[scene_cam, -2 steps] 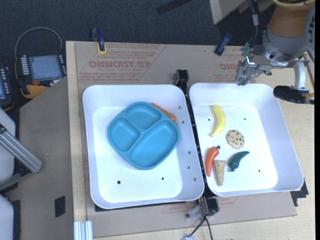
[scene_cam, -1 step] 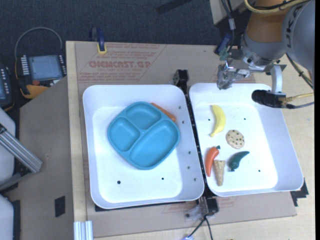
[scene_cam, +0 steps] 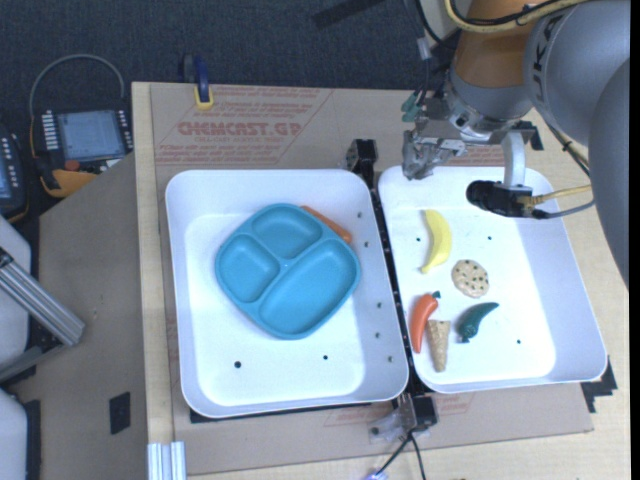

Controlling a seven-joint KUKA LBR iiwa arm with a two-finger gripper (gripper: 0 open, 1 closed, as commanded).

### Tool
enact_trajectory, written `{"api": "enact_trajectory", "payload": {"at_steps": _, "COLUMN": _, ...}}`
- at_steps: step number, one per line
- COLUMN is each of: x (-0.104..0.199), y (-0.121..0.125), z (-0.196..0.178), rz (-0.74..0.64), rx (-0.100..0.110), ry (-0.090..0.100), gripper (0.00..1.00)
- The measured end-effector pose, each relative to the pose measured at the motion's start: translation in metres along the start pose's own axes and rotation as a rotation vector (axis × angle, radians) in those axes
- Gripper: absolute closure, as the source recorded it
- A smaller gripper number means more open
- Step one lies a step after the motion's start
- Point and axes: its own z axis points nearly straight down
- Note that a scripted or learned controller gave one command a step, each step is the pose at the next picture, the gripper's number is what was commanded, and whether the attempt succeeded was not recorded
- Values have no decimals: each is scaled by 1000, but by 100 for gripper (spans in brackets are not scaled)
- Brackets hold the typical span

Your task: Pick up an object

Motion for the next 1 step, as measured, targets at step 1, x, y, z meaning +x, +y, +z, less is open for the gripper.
{"api": "enact_trajectory", "payload": {"at_steps": 1, "x": 58, "y": -3, "z": -11, "rz": -2, "rx": -4, "ry": 1, "gripper": 100}}
